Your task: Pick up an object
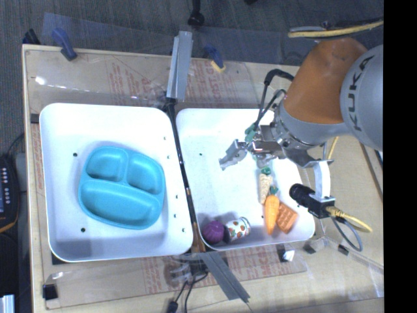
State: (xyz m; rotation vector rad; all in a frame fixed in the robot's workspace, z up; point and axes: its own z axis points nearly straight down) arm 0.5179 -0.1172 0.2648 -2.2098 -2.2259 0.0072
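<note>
1. Grey and orange, the arm [326,96] reached in from the right over the right bin [208,149], so this looked like the approach step.
2. Its claw [236,154] hung above bare bin floor, fingers apart, holding nothing.
3. Pickable things lay near: carrot [270,215], purple ball [213,231], small can [238,228].
4. Next move probably called for shifting nearer and descending.

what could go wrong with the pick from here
1. The gripper hangs over bare floor of the right bin, well away from every item, so closing here would likely grab nothing.
2. The carrot, orange packet, small can and purple ball crowd the near wall, leaving little finger room.
</note>
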